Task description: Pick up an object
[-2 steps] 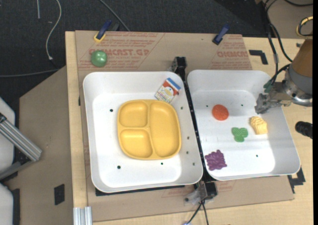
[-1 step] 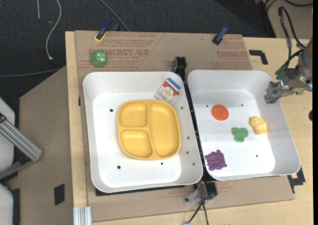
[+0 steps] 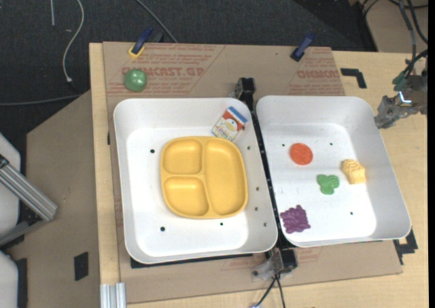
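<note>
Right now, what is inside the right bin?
Four small items lie apart in the right bin: an orange round piece, a yellow block, a green piece and a purple grape bunch. Nothing covers them; the gripper is at the bin's far right corner.

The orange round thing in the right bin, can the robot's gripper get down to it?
Probably yes. The orange round thing lies flat on the floor of the right bin, apart from the other toys, with nothing on top of it. The gripper sits at that bin's upper right corner.
</note>
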Motion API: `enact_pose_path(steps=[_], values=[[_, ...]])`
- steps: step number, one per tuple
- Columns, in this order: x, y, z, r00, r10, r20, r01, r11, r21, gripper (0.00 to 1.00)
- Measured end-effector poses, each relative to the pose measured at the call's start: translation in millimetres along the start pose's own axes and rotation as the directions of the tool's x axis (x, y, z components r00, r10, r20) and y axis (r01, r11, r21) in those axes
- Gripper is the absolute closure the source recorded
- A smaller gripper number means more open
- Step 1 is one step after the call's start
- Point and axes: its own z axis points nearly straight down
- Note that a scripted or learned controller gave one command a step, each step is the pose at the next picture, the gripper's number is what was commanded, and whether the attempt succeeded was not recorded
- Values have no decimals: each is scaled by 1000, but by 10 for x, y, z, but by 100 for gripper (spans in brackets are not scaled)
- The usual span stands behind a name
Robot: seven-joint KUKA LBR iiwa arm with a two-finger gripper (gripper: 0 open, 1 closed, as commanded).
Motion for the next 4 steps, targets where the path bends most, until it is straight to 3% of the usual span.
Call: enact_pose_path(steps=[2,3,4], values=[[1024,291,-37,1000,-4,-3,4,1000,5,100],[1446,389,123,1000,-4,-5,4,1000,11,100],[1945,549,124,1000,-4,-4,4,1000,6,100]])
